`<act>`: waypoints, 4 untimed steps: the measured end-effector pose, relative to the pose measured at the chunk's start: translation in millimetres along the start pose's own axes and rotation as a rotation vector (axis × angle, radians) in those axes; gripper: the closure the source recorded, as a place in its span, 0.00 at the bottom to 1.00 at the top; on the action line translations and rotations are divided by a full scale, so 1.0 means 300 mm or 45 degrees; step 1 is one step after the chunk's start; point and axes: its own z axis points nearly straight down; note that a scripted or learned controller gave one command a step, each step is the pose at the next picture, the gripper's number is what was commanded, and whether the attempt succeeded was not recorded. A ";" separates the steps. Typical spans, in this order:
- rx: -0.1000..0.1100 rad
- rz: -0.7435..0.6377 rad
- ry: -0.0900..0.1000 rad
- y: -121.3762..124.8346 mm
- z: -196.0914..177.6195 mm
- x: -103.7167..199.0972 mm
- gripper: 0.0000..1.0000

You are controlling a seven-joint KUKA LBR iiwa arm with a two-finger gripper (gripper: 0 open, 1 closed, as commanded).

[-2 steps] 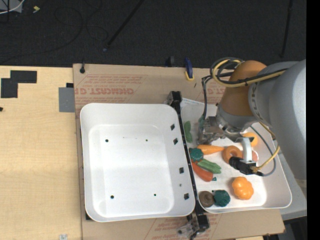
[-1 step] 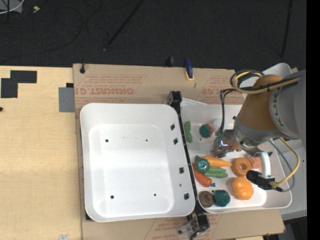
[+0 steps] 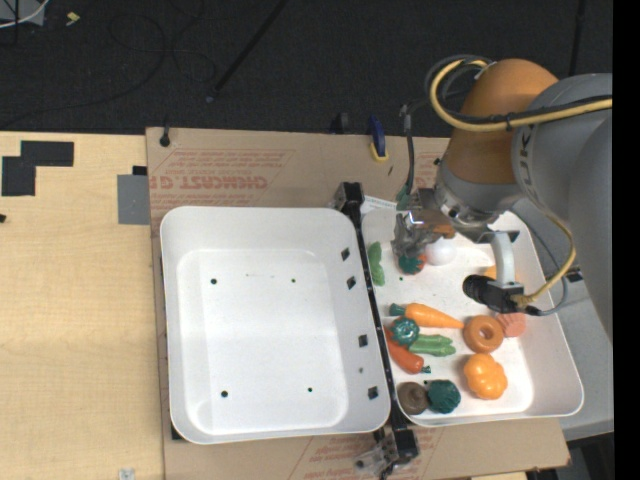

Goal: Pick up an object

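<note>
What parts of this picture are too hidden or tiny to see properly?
- Gripper, camera view: its fingertips are small and dark, so open or shut is unclear.
- Green thing under the gripper: partly covered by it, so whether it is grasped is unclear.
- Right bin: its far corner lies behind the arm.
- Small dark lump: too blurry to name.

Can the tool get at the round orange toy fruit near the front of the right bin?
Probably yes. The round orange toy fruit lies uncovered, with small gaps to its neighbours, while the tool hangs at the bin's far end.
</note>
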 end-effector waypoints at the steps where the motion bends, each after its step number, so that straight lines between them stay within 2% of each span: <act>1: -0.009 0.004 -0.002 0.101 -0.516 0.126 1.00; 2: -0.005 0.009 -0.005 0.097 -1.145 0.141 1.00; 3: 0.019 0.021 -0.005 -0.016 -1.146 -0.104 1.00; 4: 0.017 0.019 -0.005 -0.044 -1.143 -0.354 1.00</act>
